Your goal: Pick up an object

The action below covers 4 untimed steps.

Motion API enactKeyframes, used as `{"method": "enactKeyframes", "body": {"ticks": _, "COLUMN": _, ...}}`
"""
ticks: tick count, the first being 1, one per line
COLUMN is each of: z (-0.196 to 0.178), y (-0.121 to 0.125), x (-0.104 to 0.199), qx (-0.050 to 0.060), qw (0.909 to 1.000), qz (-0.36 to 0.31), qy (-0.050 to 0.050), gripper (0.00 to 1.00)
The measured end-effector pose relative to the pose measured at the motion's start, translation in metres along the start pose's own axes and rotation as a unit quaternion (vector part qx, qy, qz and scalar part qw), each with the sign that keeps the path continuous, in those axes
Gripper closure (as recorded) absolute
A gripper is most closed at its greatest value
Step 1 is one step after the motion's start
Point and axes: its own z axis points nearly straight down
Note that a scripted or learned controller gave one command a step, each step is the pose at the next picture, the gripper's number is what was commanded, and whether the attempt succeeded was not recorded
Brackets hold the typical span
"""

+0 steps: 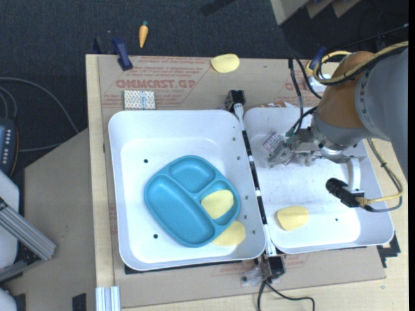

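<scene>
I see the left bin [123, 148] holding a blue divided plate [188, 199], one yellow piece [218, 203] in its compartment and another [230, 234] by its lower rim. My arm [363, 96] hangs over the right bin [369, 229], the gripper [280, 153] low near its upper left; open or closed, I cannot tell. A yellow piece [292, 218] lies below, well apart.

The arm's end effector [280, 151] hangs low inside the right bin [376, 229], well apart from a yellow piece [292, 218]; a blue divided plate [190, 200] fills the left bin [130, 141].
</scene>
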Motion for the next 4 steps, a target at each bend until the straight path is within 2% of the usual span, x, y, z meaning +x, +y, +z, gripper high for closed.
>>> {"method": "enactKeyframes", "body": {"ticks": 1, "z": 0.010, "y": 0.023, "x": -0.008, "qx": 0.000, "qw": 1.0000, "qz": 0.000, "qy": 0.000, "gripper": 0.00}}
{"method": "enactKeyframes", "body": {"ticks": 2, "z": 0.010, "y": 0.032, "x": 0.009, "qx": 0.000, "qw": 1.0000, "qz": 0.000, "qy": 0.001, "gripper": 0.00}}
{"method": "enactKeyframes", "body": {"ticks": 3, "z": 0.001, "y": 0.031, "x": 0.008, "qx": 0.004, "qw": 1.0000, "qz": 0.000, "qy": 0.001, "gripper": 1.00}}
{"method": "enactKeyframes", "body": {"ticks": 4, "z": -0.091, "y": -0.004, "x": 0.063, "qx": 0.000, "qw": 1.0000, "qz": 0.000, "qy": 0.001, "gripper": 1.00}}
